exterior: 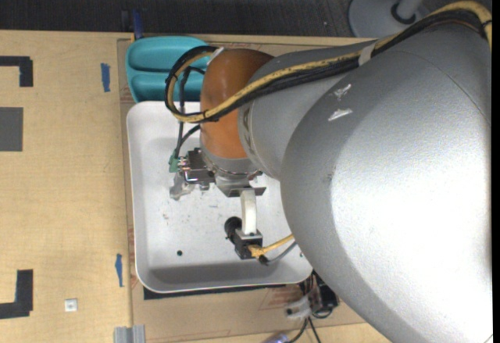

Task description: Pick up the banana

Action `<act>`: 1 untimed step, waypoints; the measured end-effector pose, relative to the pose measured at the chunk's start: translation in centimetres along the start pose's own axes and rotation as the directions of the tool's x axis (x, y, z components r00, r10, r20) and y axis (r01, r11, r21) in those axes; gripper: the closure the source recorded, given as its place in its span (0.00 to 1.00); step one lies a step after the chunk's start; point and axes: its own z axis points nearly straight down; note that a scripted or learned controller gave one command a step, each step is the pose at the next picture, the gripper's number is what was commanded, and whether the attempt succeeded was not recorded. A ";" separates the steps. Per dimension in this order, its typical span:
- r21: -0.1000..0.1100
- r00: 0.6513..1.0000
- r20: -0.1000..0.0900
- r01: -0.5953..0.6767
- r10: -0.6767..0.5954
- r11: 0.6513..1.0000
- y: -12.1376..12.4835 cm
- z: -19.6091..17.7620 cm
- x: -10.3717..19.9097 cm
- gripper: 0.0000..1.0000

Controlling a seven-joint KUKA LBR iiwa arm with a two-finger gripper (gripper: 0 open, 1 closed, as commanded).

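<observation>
My pincer (187,177) hangs low over the left-middle part of the white bin (153,249), close above its bare floor, and from this slant I cannot tell whether it is open or closed. Nor can I tell where the banana lies: my own grey arm (375,177) covers the right side of this bin and everything past it, so I judge the fruit is most likely somewhere beneath that bulk. The floor I can see bears just a few dark specks (180,253), and a teal thing (160,60) sits at the bin's far edge on the desk (62,177). I take this step to be the search and approach, with the grasp not yet made. To do it well I should not close on bare floor; better to lift clear, locate the banana, then come straight down over its middle with the pincer set across its narrow width, and squeeze gently, since the skin is soft and the curved shape can roll aside
</observation>
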 end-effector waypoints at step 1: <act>0.000 0.995 0.000 0.099 -0.099 0.995 -3.5 -10.7 -3.7 0.00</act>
